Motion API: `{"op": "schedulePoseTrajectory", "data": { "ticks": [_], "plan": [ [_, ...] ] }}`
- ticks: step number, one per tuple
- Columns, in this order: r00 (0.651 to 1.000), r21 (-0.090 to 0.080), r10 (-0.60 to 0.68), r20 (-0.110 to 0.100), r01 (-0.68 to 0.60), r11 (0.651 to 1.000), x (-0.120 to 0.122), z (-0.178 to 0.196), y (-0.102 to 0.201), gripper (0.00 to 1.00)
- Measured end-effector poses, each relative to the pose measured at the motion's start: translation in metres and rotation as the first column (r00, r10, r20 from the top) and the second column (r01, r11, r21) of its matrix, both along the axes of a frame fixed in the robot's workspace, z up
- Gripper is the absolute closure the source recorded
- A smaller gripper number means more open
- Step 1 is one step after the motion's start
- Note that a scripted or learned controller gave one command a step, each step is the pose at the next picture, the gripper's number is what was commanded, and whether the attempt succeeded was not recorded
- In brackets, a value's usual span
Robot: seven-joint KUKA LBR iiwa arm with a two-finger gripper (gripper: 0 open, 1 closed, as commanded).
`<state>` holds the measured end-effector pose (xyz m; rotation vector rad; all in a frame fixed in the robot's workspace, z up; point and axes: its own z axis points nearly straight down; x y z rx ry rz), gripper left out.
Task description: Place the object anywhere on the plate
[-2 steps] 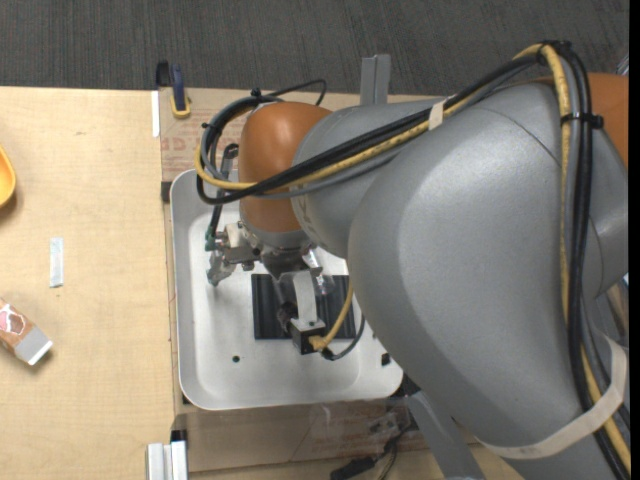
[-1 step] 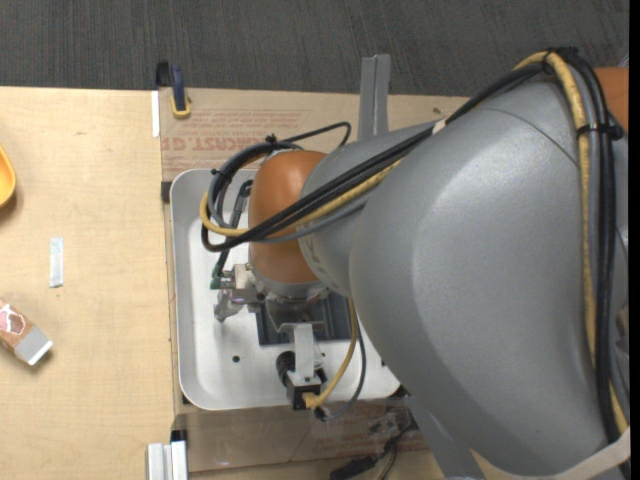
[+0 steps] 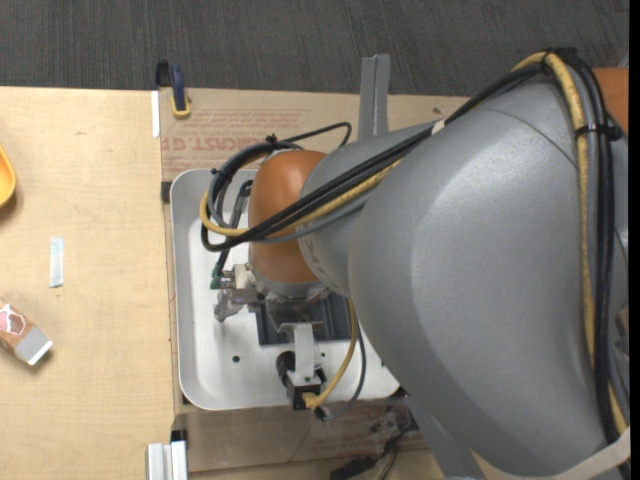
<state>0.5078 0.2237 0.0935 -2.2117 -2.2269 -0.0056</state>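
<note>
Floor: grey carpet [image 3: 300, 18] ran across the top of the view, beyond the bench's far edge.
Bench: a pale wooden bench top [image 3: 90, 168] took up the left part of the view.
Cardboard: a brown sheet [image 3: 240, 128] with red print lay under the far side of the bin, and a blue clamp [image 3: 178, 90] sat at its far left corner.
Post: a grey metal post [image 3: 375, 88] stood just behind the bin.
Rail: the end of a metal rail [image 3: 165, 460] sat at the bottom edge, just left of the bin's near corner.
Loose things on the bench: an orange-yellow thing [image 3: 5, 178] was cut off by the left edge. A small pale strip [image 3: 56, 263] lay well apart from the bin. A reddish-white packet [image 3: 22, 334] lay nearer the front, close to the left edge.
White bin: the white bin [image 3: 185, 268] was shallow with rounded corners, and a small dark speck [image 3: 236, 358] sat on its floor near the front.
Arm: the grey arm [image 3: 480, 268] covered the right of the view and much of the bin. Its orange band [image 3: 280, 218] was above the bin's middle, and black and yellow cables [image 3: 215, 208] looped beside it.
Gripper: the gripper [image 3: 230, 296] was low over the bin's left half, under the orange band. I could not tell whether it was released or clenched.
Object and plate: I could not tell where the object and the plate lay, since the arm hid most of the bin.
</note>
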Motion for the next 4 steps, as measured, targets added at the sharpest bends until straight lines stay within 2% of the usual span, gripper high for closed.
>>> {"op": "schedulePoseTrajectory", "data": {
  "ticks": [1,2,3,4],
  "plan": [
    [0.957,-0.007,0.289,-0.003,-0.289,0.957,-0.030,0.153,-0.004,0.00],
    [0.493,-0.007,0.870,0.000,-0.870,0.493,-0.029,0.203,-0.058,0.00],
    [0.496,-0.008,0.868,0.000,-0.868,0.496,-0.027,0.212,-0.059,1.00],
    [0.496,-0.008,0.868,0.000,-0.868,0.496,-0.027,0.212,-0.059,0.00]
  ]
}}
